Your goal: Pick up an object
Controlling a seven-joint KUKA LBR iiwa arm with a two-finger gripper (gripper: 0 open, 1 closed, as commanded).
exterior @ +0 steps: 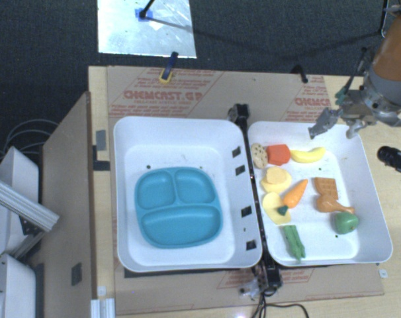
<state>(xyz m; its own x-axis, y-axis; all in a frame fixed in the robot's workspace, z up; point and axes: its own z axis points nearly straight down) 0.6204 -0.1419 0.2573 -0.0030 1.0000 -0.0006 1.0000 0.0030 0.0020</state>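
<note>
- While the arm hangs at the upper right of my one camera view, its jaws sit over the far edge of the right bin, above the toys and touching none of them.
- I see the two fingers spread apart, one pointing down-left and the other off to its right; the jaws are open with nothing between them.
- On the worktop the two white bins lie side by side, joined along a dark middle strip.
- I find the left bin holding a blue divided plate, lying flat.
- I count the toy food in the right bin: a biscuit at the near-left corner, a red piece just beside it, and a banana next along, the closest item to the fingers.
- Below those I see a pale yellow lump, a carrot tilted across a yellow slice, and a waffle.
- A drumstick lies under the waffle, with a green pepper just beside it.
- A green pod lies alone toward the bottom edge.
</note>
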